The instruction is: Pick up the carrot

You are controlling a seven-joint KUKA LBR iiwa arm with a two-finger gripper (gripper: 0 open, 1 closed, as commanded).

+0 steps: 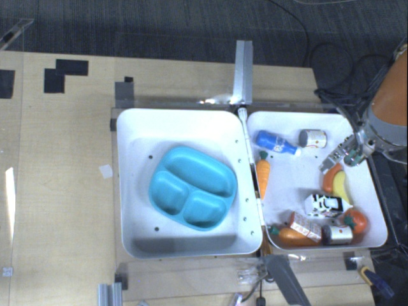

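Fingers: my gripper [346,153] hangs over the right edge of the right bin [290,199]; whether the tips are apart or closed, I cannot tell, too small and cluttered. Nothing visibly sits between them.
Just below me: a banana [340,185] on something orange, likely why I'm parked here, but that's not my target.
Carrot: the carrot [262,177] lies lengthwise against the right bin's left wall, green top up, well apart from me across the bin.
Why there: snug by the wall, so I judge the grasp needs a careful approach from the open side.
Neighbours: one blue bottle [275,142], one small can [313,138] along the top; a heap at the bottom, one black-and-white toy [326,204], one tomato-like piece [355,220], a few more I can't sort.
Left bin: left bin [137,190] holds one blue divided tray [192,187].
Bins: two.
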